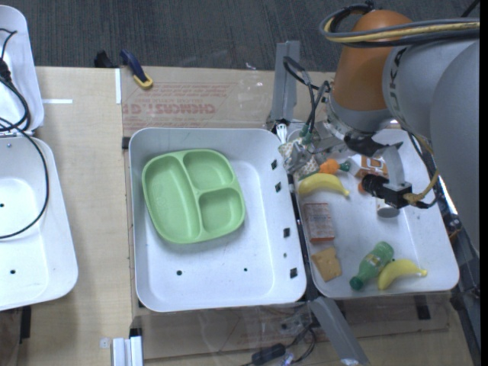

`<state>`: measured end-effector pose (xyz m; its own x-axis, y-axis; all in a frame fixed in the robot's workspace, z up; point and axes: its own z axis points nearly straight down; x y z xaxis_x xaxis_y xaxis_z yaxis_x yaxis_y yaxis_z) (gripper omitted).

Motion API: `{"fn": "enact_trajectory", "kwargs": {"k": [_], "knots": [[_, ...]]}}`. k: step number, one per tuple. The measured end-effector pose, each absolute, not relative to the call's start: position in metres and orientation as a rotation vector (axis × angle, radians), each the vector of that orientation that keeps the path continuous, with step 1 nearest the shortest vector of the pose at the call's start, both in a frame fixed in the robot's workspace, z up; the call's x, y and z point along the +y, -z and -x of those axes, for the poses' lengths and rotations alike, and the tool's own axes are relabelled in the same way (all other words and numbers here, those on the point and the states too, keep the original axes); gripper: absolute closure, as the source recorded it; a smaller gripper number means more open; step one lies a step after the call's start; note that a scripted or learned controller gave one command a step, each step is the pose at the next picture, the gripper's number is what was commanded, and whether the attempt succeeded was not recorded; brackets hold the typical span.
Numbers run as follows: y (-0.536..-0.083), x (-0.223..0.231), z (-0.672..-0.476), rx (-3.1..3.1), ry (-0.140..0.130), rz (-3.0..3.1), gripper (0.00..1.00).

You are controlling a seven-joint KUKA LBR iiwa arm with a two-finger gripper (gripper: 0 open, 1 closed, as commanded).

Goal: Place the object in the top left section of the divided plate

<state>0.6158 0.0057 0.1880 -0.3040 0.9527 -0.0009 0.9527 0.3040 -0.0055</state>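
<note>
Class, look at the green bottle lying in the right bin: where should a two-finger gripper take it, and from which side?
Probably across the green bottle's body at mid-length, from above. It lies on its side, slanted, a banana touching its lower flank, so the fingers should straddle its width.

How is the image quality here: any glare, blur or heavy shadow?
Camera view: even, soft lighting; mild glare on the white left bin; the green plate is sharp, with faint shadows. The arm looms large and slightly soft, hiding part of the right bin.
</note>
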Motion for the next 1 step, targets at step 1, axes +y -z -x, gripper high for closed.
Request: {"fn": "enact_trajectory", "kwargs": {"k": [1], "knots": [[-0.1884, 0.0756, -0.6280, -2.555, -0.006, 1.824, 1.00]]}}
